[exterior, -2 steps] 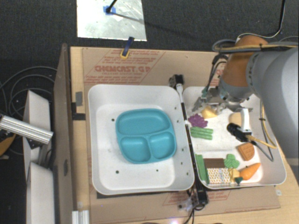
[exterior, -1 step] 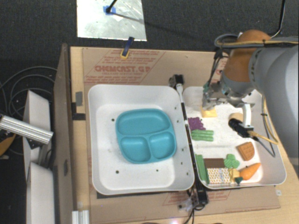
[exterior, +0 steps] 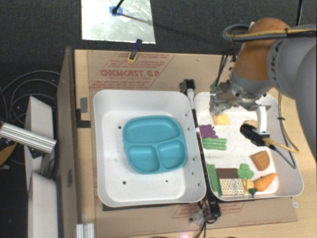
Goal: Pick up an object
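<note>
Bench carrying two bins; toys crowding right bin (exterior: pixel 285 185). Gripper (exterior: pixel 218 108) hanging over cheese (exterior: pixel 221 119) at far-left corner; finger state: cannot tell. Risk: fingers striking wall (exterior: pixel 194 114), or nudging cheese into grapes (exterior: pixel 207 131), closing on nothing.

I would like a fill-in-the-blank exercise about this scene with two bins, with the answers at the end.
1. The blue tray has ___ compartments.
2. The blue tray lies in the ___ bin of the camera view.
3. The hand hovers above the ___ cheese wedge.
4. The orange carrot lies in the right bin near its ___ corner.

Answers: three; left; yellow; lower right
</note>
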### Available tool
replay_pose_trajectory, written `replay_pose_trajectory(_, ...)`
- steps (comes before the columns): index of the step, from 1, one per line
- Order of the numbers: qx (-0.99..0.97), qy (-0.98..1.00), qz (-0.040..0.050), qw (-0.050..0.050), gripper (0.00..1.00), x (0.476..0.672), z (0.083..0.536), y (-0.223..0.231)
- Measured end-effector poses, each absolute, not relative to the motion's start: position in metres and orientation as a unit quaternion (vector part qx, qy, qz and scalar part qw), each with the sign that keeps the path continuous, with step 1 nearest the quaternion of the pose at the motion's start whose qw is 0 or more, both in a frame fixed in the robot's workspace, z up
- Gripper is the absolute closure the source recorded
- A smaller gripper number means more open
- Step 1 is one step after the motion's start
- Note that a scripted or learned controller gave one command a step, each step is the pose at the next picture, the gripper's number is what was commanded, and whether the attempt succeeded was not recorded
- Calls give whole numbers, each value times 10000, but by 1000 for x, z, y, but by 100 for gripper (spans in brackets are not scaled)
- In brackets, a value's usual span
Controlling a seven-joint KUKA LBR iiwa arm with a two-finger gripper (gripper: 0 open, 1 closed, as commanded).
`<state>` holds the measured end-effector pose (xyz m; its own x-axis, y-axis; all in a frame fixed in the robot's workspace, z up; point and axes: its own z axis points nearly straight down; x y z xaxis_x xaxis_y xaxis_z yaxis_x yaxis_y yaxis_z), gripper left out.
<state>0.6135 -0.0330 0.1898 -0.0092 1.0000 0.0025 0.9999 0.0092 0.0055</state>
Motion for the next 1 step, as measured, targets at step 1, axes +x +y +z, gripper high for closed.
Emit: replay_pose_trajectory(1,7058,7084,11,8,0,614,185,-37)
